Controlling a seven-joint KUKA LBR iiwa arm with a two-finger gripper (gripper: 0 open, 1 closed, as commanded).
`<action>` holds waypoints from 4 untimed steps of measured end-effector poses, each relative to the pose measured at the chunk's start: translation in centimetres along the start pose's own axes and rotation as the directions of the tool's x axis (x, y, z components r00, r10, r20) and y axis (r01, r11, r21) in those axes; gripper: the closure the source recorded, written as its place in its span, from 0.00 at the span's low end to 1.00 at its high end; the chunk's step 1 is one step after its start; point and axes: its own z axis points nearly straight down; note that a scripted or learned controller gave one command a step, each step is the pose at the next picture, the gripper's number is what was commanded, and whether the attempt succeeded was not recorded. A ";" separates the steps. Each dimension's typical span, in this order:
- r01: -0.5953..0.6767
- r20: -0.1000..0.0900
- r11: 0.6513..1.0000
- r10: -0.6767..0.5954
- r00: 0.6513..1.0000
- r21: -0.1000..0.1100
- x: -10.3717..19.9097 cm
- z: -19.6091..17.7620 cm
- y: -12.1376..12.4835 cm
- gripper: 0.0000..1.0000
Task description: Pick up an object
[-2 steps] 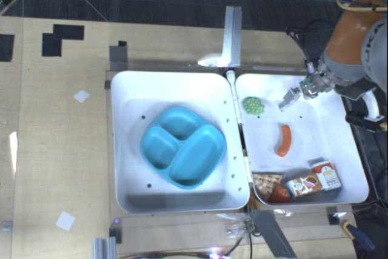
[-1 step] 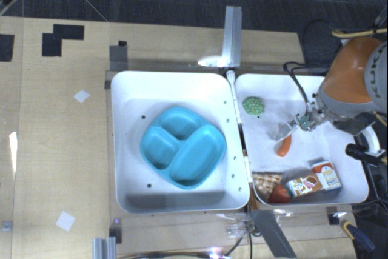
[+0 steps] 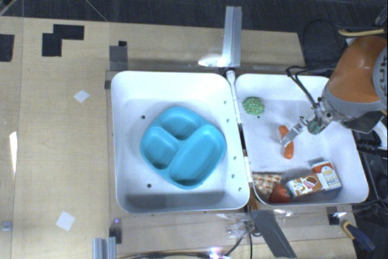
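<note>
In the right bin (image 3: pixel 345 148), an orange carrot-like piece (image 3: pixel 288 150) lies near the middle. My gripper (image 3: pixel 291 135) reaches in from the right and sits low over the middle of that orange piece, hiding part of it. The upper end of the piece shows just left of the gripper. A green knobbly ball (image 3: pixel 253 106) rests at the bin's back left, apart from the gripper.
A red and orange juice carton (image 3: pixel 315 179) lies at the right bin's front, beside a waffle-patterned item (image 3: pixel 265 180) and a red item (image 3: pixel 279 194). The left bin (image 3: pixel 127 100) holds a blue divided plate (image 3: pixel 183 147). A metal divider (image 3: pixel 238 130) separates the bins.
</note>
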 end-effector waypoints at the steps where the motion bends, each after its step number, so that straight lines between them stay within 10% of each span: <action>1: -0.423 0.002 0.906 0.423 0.906 -0.004 -0.2 0.9 1.5 0.00; 2: -0.444 0.000 0.896 0.444 0.896 0.001 5.2 -11.0 -0.7 0.00; 3: -0.378 -0.001 0.926 0.378 0.926 0.003 2.4 0.1 1.5 0.00; 4: -0.377 -0.001 0.926 0.377 0.926 0.000 2.3 -0.8 1.7 1.00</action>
